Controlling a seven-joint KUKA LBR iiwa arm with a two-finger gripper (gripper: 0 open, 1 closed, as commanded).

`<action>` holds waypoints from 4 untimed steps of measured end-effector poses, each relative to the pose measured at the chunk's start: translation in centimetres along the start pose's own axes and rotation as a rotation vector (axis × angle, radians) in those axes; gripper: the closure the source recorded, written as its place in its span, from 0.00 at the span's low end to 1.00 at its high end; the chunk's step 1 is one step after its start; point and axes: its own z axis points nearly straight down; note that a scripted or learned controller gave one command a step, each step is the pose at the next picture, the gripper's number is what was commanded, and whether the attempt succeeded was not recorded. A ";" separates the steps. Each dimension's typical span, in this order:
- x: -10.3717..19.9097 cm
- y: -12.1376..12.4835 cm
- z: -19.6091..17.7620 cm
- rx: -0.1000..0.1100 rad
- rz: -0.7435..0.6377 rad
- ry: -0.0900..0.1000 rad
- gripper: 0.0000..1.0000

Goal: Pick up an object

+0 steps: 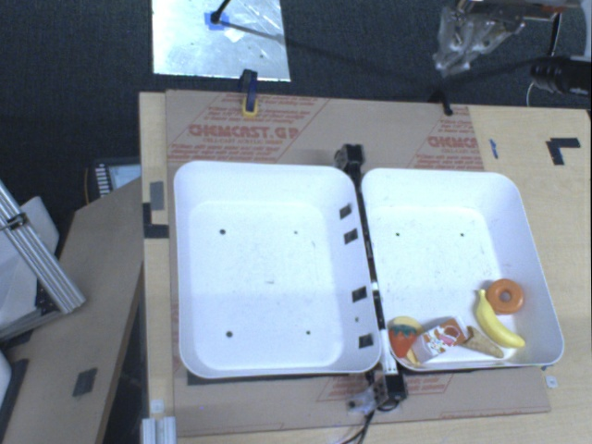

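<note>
Two white bins (268, 178), cardboard-covered bench (305, 128), dark floor (74, 54)

Bright, even light from overhead, and the two white bins (268, 202) are nearly washed out, their floors glowing with little texture. Soft shadow gathers along the inner walls nearest the camera. Up top, the metal sheet (220, 26) throws back a patchy glare. The dark floor (74, 63) around the bench swallows detail. The gripper (472, 35) in the upper right corner looks smeared and hazy, hard to read. The whole picture is grainy and slightly soft, the fruit colours down in the right bin staying vivid
</note>
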 end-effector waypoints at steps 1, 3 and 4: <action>-4.5 2.6 0.0 0.001 -0.001 0.000 1.00; -13.8 4.8 0.0 0.000 -0.001 -0.001 1.00; -17.8 4.8 0.0 0.000 -0.001 -0.001 1.00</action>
